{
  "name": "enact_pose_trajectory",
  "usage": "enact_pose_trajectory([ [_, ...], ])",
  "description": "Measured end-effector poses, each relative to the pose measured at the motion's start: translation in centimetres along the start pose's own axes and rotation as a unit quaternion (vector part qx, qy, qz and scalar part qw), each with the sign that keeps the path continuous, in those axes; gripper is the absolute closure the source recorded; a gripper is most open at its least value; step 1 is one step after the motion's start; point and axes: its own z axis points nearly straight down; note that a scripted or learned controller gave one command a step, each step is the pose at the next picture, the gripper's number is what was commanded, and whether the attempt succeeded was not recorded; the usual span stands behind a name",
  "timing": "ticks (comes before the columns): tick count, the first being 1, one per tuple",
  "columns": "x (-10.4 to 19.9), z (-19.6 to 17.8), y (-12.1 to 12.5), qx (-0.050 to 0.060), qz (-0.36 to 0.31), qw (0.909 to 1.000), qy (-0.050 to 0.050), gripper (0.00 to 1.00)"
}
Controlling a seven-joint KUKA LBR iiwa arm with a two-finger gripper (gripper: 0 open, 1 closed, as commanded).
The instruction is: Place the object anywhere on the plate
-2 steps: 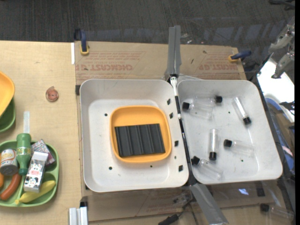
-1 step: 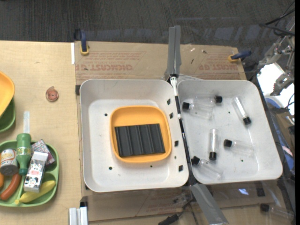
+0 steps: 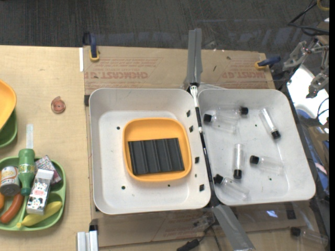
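At the far left edge a yellow bowl [image 3: 5, 104] was seen, and below it a green tray [image 3: 56, 205] loaded with toy food: a green bottle [image 3: 26, 170], a small can [image 3: 8, 177], a patterned carton [image 3: 37, 192] (its print too small to be read), a sausage [image 3: 11, 209] and a banana [image 3: 43, 213]. A small pink disc [image 3: 58, 105] lay apart on the wooden bench. Cardboard [image 3: 123, 73] under the bins was printed in red, upside down, with what appeared to read CHEMCAST, and was pinned by two clamps [image 3: 92, 50].

In the left bin [image 3: 99, 140] the yellow plate [image 3: 157, 127] was set, its middle covered by a dark ribbed insert [image 3: 157, 157]. In the right bin [image 3: 296, 124], on the side from which the arm reaches, clear tubes with black caps were scattered: one [image 3: 225, 120] near the divider, one [image 3: 269, 123] tilted at the upper right, one [image 3: 237, 161] upright in the view, one [image 3: 264, 162] beside it, one [image 3: 227, 184] at the lower corner. None touched the plate.

Whether the claw was released or clenched could not be told.
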Motion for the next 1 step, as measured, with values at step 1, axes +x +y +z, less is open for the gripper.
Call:
enact_pose_trajectory([
  [1,0.29,-1.01,0.12,0.0,-0.198,0.9803,0.0,0.0],
])
